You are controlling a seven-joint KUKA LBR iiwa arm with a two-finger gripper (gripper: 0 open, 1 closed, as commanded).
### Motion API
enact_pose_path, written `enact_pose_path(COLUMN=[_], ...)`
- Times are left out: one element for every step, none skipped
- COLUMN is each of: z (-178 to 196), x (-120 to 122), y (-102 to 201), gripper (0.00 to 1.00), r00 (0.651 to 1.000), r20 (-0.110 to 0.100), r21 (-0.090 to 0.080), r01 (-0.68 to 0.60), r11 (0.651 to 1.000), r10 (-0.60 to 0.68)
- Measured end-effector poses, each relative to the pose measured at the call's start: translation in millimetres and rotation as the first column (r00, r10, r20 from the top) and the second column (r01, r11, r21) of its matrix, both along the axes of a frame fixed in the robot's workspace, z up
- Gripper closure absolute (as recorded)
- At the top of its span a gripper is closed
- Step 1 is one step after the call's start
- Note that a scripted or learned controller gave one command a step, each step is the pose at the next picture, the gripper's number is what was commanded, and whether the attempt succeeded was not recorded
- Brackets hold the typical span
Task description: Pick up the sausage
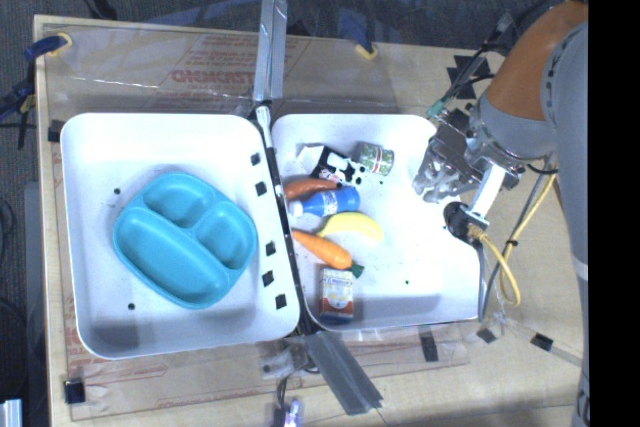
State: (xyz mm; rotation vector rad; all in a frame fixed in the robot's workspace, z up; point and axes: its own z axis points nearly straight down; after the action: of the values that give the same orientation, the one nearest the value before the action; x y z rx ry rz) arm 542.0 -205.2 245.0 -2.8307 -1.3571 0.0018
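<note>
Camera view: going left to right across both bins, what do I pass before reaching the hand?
Blue divided plate in the left bin → sausage by the divider → green can → hand at the right bin's right wall. The carrot, banana, bottle and jar overlap in column, so I left them out.

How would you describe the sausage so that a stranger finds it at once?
Look in the right bin, along its left wall beside the divider. The sausage lies there, just above the blue bottle. It is reddish-brown and blunt-ended, unlike the brighter orange carrot with its green tip lower down.
</note>
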Motion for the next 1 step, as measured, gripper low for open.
enact_pose_path(z=[-130.5], x=[-14.2], y=[19.2], gripper=[1.0], r00=[0.99], r20=[-0.005], r21=[0.001], r01=[0.14], r11=[0.99], r10=[-0.14])
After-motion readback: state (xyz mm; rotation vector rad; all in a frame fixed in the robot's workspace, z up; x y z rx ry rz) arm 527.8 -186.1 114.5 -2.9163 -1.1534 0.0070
